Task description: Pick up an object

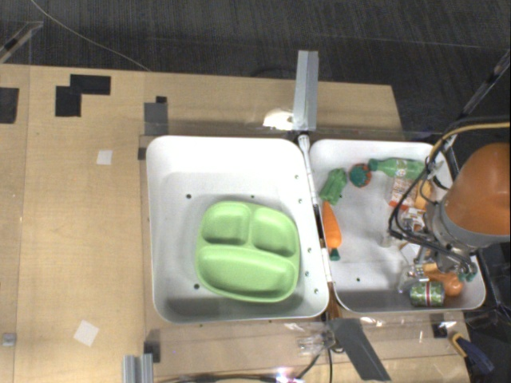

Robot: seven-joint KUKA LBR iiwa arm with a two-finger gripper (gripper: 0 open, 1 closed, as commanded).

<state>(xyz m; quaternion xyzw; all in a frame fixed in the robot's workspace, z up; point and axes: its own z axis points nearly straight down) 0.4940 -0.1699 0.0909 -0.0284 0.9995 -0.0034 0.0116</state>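
My gripper (pixel 433 260) hangs low over the front right corner of the right bin (pixel 359 274), below the arm's orange band (pixel 485 186). Just under it lie a green can (pixel 425 294) on its side and a small orange object (pixel 449 284). Wires and the wrist hide the gripper's tip. Further left in the same bin lie an orange carrot (pixel 331 228) against the dividing wall and a green vegetable toy (pixel 334 184). A green bottle (pixel 395 167) lies at the back beside a small red and green toy (pixel 361 175).
The left bin (pixel 172 182) holds a light green divided plate (pixel 247 250). A grey post (pixel 306 90) stands behind the gap between the bins. A printed packet (pixel 401 191) lies next to the arm's cables.
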